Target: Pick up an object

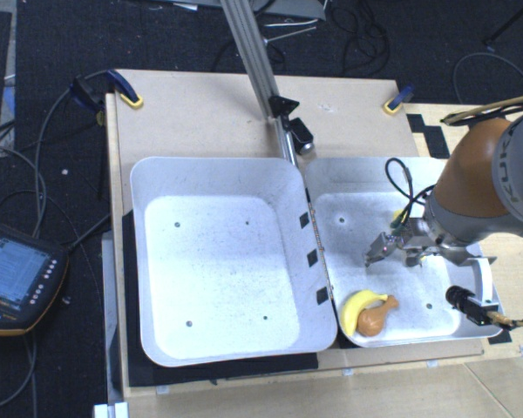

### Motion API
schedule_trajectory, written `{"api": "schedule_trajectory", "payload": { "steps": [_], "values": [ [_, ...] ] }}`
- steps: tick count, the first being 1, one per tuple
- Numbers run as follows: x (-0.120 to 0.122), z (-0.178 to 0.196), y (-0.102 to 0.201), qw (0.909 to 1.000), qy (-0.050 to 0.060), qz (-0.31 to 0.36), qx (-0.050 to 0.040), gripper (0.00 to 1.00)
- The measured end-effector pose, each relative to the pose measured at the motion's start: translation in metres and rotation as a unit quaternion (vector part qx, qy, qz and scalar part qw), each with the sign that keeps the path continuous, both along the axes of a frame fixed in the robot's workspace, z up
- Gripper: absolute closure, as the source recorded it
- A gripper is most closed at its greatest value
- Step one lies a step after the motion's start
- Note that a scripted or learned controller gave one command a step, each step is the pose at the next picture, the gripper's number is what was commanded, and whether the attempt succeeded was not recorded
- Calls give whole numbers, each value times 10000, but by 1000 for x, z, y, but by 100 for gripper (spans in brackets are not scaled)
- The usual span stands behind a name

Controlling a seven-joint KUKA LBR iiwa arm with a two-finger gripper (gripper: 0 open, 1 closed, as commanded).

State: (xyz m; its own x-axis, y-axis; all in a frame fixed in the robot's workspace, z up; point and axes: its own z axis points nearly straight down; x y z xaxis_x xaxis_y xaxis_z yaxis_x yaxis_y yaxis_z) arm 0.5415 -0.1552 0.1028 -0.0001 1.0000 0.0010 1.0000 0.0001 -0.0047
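Banana [356, 304] and orange toy [372, 318] lie near me; gripper [385, 251] hovers just beyond; I cannot tell its state.

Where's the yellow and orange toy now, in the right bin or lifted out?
In the bin. The toy lies on the right bin's floor near its front edge, apart from the gripper above it.

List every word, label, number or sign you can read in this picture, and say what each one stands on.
None can be read.
Handheld pendant on the floor: its lit screen shows lines too small and blurred to read.
Arm's grey casing: a dark mark at the picture's edge, cut off, not legible.
White bins and bench: no lettering shows.
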Motion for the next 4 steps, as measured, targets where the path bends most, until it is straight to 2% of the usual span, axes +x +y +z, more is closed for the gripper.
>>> {"api": "schedule_trajectory", "payload": {
  "steps": [1,2,4],
  "values": [
    [1,12,0,10000,-22,-2,-4,100],
    [11,70,-2,10000,-48,3,-10,100],
    [10,151,-7,10000,-41,1,-9,100]
  ]
}}
